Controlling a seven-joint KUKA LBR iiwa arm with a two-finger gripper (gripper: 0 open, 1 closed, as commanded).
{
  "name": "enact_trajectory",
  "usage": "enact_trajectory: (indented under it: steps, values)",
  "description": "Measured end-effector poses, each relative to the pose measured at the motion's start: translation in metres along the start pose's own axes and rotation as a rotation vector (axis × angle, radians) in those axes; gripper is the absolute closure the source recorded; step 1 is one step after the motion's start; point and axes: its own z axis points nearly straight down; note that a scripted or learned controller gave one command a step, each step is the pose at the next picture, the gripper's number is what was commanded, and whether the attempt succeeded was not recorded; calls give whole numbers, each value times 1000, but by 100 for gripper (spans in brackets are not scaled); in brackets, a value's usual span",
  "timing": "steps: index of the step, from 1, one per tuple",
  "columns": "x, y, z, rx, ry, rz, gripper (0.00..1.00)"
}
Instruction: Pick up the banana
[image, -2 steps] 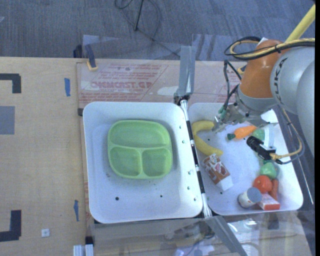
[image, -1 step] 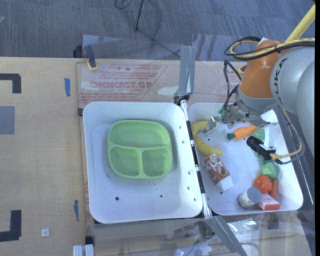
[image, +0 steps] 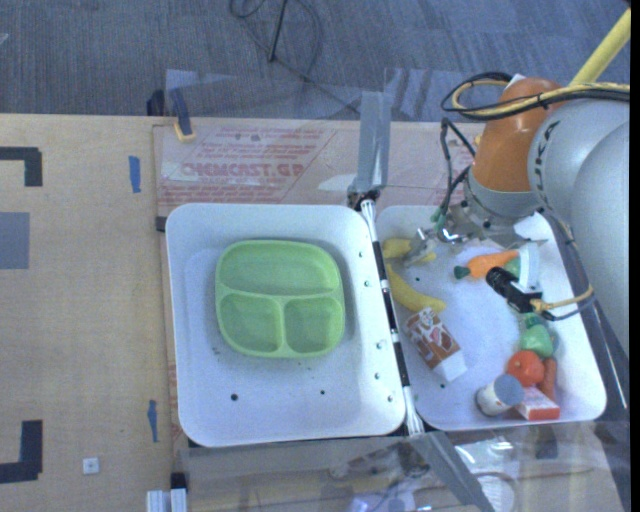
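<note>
The banana (image: 412, 291) lies in the right bin (image: 585, 395) by its left wall, a curved yellow fruit, one end toward 12 o'clock, its peel smooth. My hand (image: 438, 238) hangs just above that end; how far it is open I cannot tell.

Enters from the right side of the camera view as a broad grey arm (image: 590, 190), bulking large at the upper right. Carries an orange band (image: 510, 140) just above the wrist. Angles down and leftward from that band to the gripper (image: 436, 238), positioned low at the far left of the arm's reach. Shows metallic wrist hardware directly beneath the band, with black and yellow cables looping around the top of the wrist. Finger separation not discernible at this angle.
</note>
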Motion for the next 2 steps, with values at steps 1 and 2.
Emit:
enact_trajectory:
  steps: [1,2]
  values:
    - [0,-2,-10,11,2,-3,100]
    - [59,16,-98,-2,2,-43,100]
